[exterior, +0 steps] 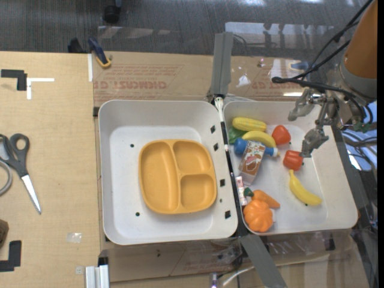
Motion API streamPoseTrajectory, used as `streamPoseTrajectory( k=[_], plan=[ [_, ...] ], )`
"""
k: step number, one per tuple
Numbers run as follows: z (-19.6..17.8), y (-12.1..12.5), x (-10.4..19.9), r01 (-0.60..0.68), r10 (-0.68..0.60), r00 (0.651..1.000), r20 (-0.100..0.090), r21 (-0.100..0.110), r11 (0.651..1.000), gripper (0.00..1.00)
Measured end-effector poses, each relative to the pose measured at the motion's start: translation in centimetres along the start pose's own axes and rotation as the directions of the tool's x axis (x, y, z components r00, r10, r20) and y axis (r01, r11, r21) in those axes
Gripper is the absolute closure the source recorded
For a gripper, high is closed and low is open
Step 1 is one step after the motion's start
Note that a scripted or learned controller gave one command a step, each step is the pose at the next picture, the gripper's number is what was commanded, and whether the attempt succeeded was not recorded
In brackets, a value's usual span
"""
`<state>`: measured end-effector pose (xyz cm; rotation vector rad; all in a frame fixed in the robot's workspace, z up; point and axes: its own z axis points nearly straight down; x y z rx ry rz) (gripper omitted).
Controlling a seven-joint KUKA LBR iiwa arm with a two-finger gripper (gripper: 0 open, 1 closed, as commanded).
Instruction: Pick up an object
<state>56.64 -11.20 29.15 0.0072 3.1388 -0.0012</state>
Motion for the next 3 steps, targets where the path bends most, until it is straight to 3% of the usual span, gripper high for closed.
streamPoseTrajectory(
  k=[1, 2, 3],
  plan=[
    [11.8, -0.8, 8.9, 0.016, -0.016, 1.0, -0.003, -0.001, 1.0, 0.0],
    [19.9, 1.8, 3.9, -0.193, 0.193, 0.981, 0.0, -0.001, 0.981, 0.0],
    [19.2, 1.5, 7.9, -0.16, 0.159, 0.987, 0.033, -0.001, 0.987, 0.0]
  ],
)
